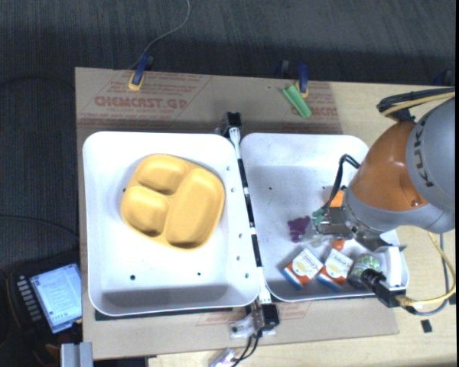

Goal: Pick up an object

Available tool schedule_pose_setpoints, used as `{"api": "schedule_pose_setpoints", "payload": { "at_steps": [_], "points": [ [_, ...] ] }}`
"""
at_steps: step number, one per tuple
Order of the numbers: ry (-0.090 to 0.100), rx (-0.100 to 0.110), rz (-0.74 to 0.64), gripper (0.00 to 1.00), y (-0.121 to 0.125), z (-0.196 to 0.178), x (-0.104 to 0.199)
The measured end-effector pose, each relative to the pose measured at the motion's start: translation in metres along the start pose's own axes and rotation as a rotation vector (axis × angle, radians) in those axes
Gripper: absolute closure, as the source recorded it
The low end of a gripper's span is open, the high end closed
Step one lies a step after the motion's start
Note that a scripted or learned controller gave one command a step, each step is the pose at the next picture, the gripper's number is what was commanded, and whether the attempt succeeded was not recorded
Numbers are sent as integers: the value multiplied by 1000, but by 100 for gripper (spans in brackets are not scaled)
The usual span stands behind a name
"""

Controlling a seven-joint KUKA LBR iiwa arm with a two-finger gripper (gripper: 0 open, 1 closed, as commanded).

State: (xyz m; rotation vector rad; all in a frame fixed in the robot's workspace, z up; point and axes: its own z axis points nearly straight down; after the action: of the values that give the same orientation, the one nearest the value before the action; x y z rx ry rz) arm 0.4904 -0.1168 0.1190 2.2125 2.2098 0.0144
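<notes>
A: Where is the claw (327,222)?
B: Low in the right bin (291,167), beside a small purple object (298,227).
A: Spread or pinching?
B: I cannot tell; the arm (402,182) hides it.
A: Other objects?
B: Two small cartons (321,267) at the near wall. A yellow three-part tray (174,199) lies in the left bin (107,228).

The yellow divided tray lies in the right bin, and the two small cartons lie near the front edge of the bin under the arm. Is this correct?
Not quite. The camera view shows the yellow divided tray in the left bin, not the right one. The rest holds: the two small cartons lie near the front edge of the right bin, under the arm.
</notes>
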Motion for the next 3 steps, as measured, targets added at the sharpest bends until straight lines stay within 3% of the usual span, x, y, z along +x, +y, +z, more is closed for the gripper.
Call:
{"api": "schedule_pose_setpoints", "payload": {
  "at_steps": [1,2,3],
  "points": [
    [0,0,0,0,0,0,0],
    [0,0,0,100,1,-10,0],
    [0,0,0,0,1,-9,0]
  ]
}}
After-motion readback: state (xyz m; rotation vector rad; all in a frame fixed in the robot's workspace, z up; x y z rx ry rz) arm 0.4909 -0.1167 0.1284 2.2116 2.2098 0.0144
